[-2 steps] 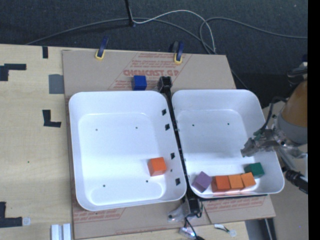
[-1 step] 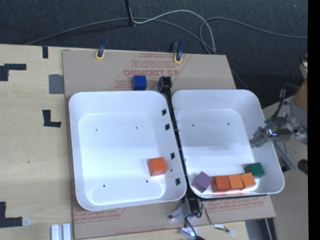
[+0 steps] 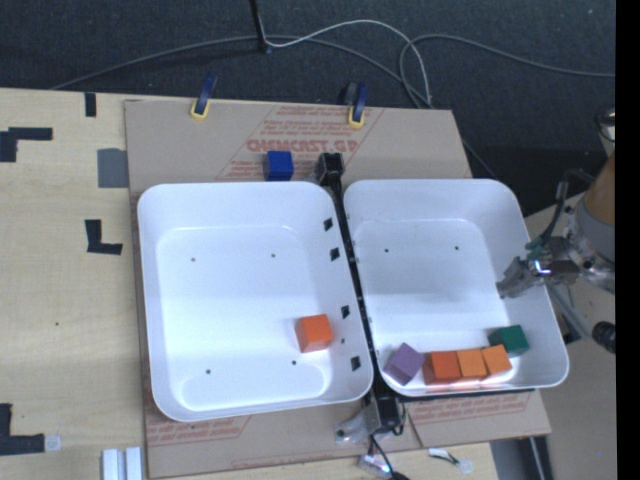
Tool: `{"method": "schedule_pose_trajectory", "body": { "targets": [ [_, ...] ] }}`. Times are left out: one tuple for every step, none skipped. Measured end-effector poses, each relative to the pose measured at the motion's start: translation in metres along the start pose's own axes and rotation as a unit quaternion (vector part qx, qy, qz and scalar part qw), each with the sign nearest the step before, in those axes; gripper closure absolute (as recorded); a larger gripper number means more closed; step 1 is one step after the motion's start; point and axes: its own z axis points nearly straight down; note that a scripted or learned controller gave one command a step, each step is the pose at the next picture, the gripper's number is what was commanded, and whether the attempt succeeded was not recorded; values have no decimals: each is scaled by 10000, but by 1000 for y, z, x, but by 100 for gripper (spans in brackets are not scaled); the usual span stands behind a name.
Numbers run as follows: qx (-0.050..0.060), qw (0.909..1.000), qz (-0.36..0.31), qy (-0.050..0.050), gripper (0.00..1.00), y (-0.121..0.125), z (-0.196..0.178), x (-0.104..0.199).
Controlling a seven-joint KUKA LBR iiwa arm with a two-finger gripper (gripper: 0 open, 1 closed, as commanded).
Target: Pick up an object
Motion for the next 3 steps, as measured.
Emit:
{"method": "schedule_pose_trajectory", "body": {
  "targets": [
    [-5,10000,-23,6,100,10,-7,52],
    [1,10000,-24,6,100,17,-2,104],
    [2,10000,-21,6,100,15,6,160]
  ]
}}
